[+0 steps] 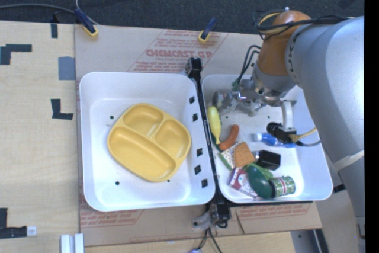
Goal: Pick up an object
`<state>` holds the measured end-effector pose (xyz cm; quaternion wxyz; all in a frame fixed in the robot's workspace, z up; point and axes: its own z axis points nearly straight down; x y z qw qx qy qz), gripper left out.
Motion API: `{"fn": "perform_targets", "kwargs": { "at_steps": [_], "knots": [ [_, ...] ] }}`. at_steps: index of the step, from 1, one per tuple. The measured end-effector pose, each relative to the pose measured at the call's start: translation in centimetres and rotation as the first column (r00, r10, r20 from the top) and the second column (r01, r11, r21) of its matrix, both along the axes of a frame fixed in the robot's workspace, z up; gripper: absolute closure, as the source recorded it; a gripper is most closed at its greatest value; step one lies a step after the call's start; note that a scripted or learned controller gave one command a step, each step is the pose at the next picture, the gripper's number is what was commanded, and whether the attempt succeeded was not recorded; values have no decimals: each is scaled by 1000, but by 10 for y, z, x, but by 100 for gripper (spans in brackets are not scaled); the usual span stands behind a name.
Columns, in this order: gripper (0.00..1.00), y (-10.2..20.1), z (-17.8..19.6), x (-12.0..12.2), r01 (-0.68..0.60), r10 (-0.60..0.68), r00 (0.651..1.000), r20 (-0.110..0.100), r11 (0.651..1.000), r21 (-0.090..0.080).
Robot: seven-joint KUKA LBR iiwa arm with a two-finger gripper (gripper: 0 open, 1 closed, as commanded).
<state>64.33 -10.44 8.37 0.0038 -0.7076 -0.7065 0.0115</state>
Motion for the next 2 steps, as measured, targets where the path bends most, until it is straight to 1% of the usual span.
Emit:
{"fn": "perform_targets", "kwargs": {
  "at_steps": [1, 2],
  "knots": [
    [100, 2, 10, 2, 0, 0, 1000, 7, 1000, 4],
    [0, 2, 10, 2, 0, 0, 1000, 8, 1000, 2]
  ]
}}
